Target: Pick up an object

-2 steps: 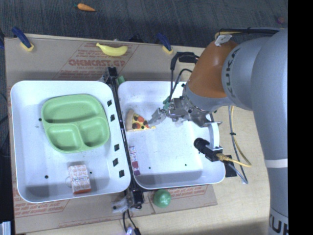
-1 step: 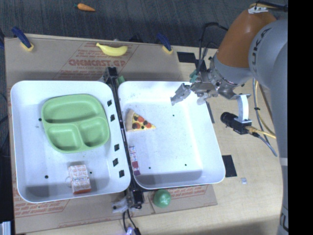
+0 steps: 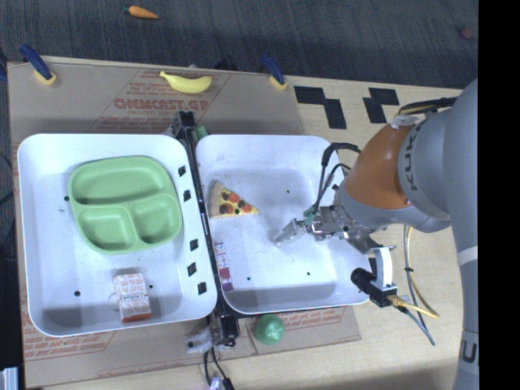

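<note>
Down in the right-hand shallow white bin, the pincer sits low over the floor near the bin's middle, its silvery tip pointing toward nine o'clock; how wide it stands I cannot tell from up here, and nothing shows between its tips. Closest candidate for the pick is the flat pizza-slice toy with red and dark toppings, lying near, at about ten o'clock from the pincer, close by the divider wall and apart from the tip. It lies flat, so my read is that the approach has to come in low. Behind the pincer at three o'clock comes the orange band, then the grey arm, slanting in over the bin's right rim with cables looping off the wrist. Further out at nine o'clock, the left white bin carries a pale green three-compartment plastic tray and, nearer the bottom, a small red-and-white wrapped packet. On the table outside the bins rest a yellow toy banana at twelve o'clock and a green ball at six.
</note>
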Motion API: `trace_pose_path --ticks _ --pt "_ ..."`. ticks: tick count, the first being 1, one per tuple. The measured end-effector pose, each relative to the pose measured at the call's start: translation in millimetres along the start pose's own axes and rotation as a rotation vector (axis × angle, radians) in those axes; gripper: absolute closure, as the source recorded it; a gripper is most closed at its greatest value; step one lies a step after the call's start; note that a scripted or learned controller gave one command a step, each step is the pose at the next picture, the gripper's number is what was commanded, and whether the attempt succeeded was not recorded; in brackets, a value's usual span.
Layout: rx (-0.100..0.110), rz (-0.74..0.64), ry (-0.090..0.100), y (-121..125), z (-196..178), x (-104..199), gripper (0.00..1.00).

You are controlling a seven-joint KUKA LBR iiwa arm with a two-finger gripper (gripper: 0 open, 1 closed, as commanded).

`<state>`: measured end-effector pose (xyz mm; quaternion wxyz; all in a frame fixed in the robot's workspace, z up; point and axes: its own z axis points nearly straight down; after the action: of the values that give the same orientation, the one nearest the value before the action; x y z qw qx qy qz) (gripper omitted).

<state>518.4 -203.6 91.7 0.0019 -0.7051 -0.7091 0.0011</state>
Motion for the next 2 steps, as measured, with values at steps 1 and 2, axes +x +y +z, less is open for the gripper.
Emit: trace_pose_path --ticks 1,2 --pt "-0.004 0.000 0.000 88.7 -1.0 -7.4 0.00" --pt "-0.006 0.000 0.000 122.5 -64.8 52.5 0.00"
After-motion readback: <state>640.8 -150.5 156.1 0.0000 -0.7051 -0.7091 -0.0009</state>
